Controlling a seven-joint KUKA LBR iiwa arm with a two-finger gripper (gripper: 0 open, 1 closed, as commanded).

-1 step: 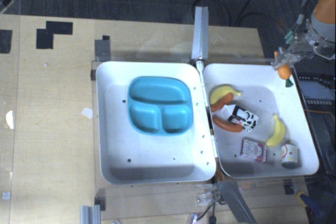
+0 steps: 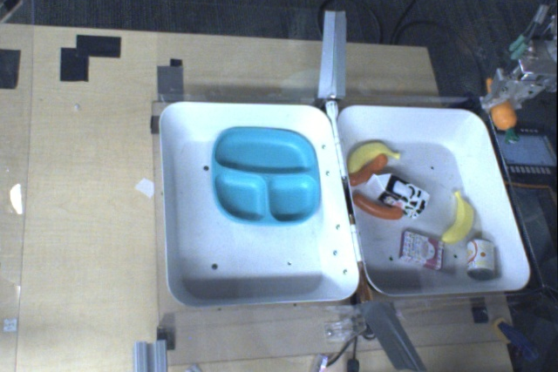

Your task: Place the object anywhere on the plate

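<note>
The blue plate [image 2: 266,173], with three compartments, lies in the left bin [image 2: 187,213]. My gripper [image 2: 506,100] hangs at the far right, above the back right corner of the right bin [image 2: 501,179]. A small round orange object [image 2: 502,116] sits between its fingertips, lifted off the bin. The plate is far to the gripper's left, with nothing on it.
The right bin holds two bananas [image 2: 372,156] [image 2: 459,219], two red sausages [image 2: 377,206], a black and white packet [image 2: 406,194], a pink carton [image 2: 420,248] and a small can [image 2: 480,258]. A metal post [image 2: 333,57] stands behind the divide between the bins.
</note>
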